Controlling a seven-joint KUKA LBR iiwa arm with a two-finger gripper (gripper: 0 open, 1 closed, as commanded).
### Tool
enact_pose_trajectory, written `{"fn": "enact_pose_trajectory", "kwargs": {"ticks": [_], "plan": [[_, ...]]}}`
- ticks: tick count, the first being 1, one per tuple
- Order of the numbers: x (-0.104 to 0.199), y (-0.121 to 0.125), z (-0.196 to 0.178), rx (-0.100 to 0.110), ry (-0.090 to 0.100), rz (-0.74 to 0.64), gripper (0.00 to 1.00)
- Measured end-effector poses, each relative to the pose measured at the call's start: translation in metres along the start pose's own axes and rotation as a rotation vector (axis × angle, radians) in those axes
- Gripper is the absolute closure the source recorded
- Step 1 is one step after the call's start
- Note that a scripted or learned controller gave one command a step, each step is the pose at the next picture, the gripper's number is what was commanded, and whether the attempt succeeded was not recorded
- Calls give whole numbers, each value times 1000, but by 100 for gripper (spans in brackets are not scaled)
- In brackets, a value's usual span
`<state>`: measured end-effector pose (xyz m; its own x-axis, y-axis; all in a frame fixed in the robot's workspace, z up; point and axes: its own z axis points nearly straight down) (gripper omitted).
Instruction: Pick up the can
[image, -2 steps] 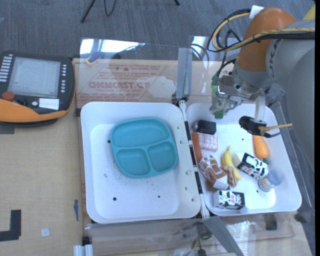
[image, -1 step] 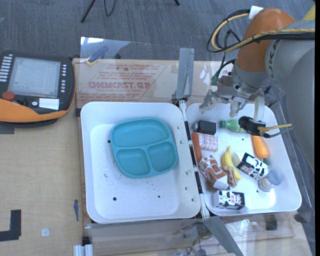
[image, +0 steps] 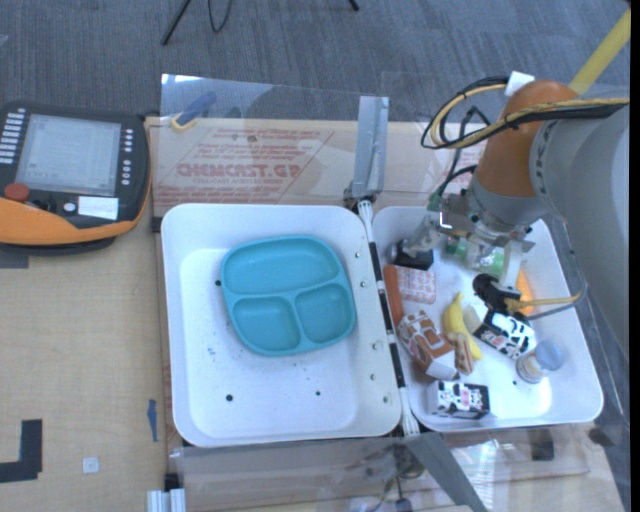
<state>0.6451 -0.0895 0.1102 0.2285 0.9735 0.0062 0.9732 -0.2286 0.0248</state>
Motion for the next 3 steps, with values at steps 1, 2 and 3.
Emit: {"fn": "enact_pose_trajectory", "kwargs": {"ticks": [1,2,3], "plan": [[2,2,-11,-4,2,-2,100],[2,1,-11,-3,2,-2,0],[-39,32,-15,22,-6,-87,0]]}}
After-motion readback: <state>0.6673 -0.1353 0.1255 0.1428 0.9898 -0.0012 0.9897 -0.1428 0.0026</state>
